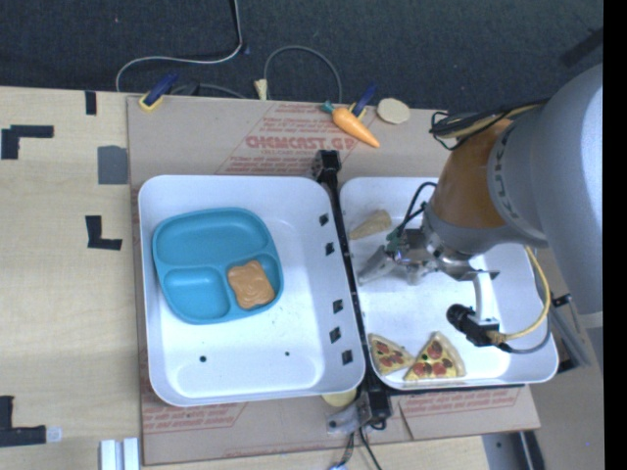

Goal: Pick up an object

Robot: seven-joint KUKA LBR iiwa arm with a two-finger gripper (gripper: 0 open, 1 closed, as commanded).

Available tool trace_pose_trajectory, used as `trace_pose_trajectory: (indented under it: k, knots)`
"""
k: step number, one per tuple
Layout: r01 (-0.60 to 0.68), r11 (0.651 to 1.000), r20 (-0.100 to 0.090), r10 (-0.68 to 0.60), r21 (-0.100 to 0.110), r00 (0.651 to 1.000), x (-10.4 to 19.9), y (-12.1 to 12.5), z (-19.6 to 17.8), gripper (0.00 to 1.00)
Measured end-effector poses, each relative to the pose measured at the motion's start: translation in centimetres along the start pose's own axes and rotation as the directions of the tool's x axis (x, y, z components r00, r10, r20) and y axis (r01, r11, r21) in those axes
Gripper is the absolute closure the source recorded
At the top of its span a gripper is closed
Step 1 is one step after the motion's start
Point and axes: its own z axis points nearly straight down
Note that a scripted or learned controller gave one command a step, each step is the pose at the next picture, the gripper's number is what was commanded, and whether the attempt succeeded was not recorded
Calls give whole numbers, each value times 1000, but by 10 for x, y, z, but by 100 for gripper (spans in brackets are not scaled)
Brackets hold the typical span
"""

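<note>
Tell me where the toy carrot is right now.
The carrot lies outside both bins on the cardboard at the top of the camera view, just above the black divider, left of a small tan disc.

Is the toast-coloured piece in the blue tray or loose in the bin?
In the tray. The toast piece lies inside the lower right compartment of the blue tray, which sits in the left bin.
</note>
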Motion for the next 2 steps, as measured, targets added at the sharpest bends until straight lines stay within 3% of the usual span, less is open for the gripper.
trace_pose_trajectory:
  k: [1,2]
  knots:
    - [-1,1000,4,2,-9,1000,-7,75,4,0]
    - [-3,1000,2,3,-6,1000,-23,103,7,0]
